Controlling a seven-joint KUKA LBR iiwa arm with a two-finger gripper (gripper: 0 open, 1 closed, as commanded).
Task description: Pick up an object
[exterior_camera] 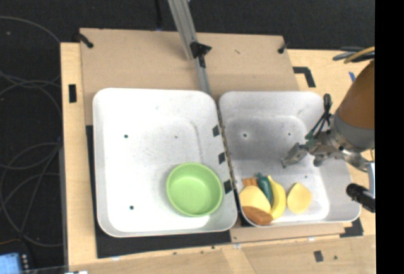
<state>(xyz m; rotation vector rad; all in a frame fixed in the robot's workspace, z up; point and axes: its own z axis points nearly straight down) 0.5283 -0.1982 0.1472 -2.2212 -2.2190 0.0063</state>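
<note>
Seen from above at a slant, the grey arm (356,108) with its orange band is reaching in from the right and hanging over the right-hand white bin (265,108), its tool (302,154) poised above the bin's bare middle floor. The tool's fingers are too small and blurred to judge, so whether they are spread or closed cannot be told, and nothing is showing between them. The objects are lying below and in front of the tool, crowded into the right bin's near edge: a yellow rounded piece (299,198) sitting just beside a pile of a yellow and orange-brown item (255,203) with a dark green piece (264,187) lying across its top. In the left-hand bin (126,115), a light green bowl (194,189) is sitting upright near the front right corner. Both bins are resting side by side on the tan worktop (177,58), where a metal pole (180,7) is slanting up from the bins' far edge.
</note>
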